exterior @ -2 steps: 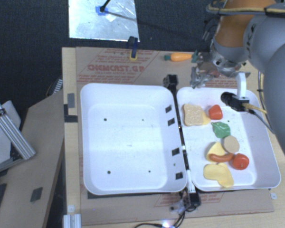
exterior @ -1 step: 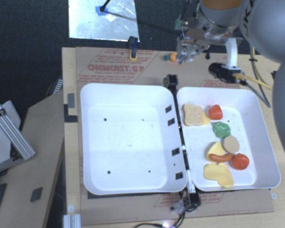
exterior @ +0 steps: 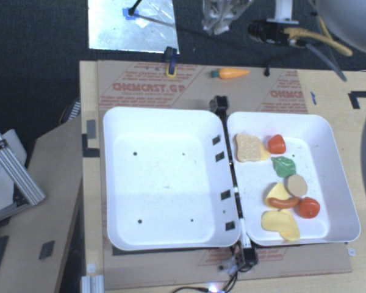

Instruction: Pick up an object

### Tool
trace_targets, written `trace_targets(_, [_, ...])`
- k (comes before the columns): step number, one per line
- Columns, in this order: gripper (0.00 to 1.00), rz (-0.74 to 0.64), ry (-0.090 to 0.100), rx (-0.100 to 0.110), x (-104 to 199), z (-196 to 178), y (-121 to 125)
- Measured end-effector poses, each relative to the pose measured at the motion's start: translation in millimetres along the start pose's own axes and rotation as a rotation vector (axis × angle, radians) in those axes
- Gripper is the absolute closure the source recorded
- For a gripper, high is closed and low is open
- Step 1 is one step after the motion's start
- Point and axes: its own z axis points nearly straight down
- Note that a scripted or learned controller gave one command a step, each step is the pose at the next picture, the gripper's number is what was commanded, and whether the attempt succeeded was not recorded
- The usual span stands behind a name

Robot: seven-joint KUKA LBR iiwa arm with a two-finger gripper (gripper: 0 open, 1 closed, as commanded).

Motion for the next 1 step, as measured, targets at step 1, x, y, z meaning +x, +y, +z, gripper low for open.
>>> trace_targets(1, [1.0, 0.019, -0.008, 0.019, -104.9, 19.7, -1.2])
